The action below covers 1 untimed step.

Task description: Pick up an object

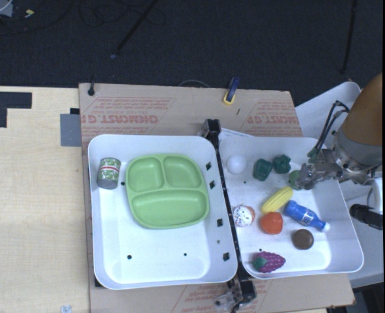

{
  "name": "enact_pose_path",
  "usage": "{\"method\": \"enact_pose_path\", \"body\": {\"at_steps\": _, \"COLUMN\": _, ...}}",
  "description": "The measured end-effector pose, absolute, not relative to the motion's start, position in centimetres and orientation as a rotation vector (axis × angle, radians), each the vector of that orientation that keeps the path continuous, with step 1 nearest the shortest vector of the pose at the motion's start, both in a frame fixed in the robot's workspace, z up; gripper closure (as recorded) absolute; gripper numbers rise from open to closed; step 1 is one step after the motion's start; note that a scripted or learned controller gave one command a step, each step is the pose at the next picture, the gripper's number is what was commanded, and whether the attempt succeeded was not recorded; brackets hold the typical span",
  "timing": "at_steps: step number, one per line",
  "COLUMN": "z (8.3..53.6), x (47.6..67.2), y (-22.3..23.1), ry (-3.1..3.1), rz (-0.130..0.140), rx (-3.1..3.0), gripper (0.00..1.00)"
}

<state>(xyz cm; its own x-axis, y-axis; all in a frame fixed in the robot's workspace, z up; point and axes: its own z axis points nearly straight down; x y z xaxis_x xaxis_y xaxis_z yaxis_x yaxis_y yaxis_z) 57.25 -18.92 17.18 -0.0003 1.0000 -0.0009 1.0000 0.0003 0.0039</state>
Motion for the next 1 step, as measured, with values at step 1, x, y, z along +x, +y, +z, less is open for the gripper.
{"method": "enact_pose_path", "body": {"at_steps": 1, "z": 22.51, "x": 57.33, "y": -19.03, "ry": 2.219, "rz": 0.003, "rx": 2.219, "gripper": 1.00}}
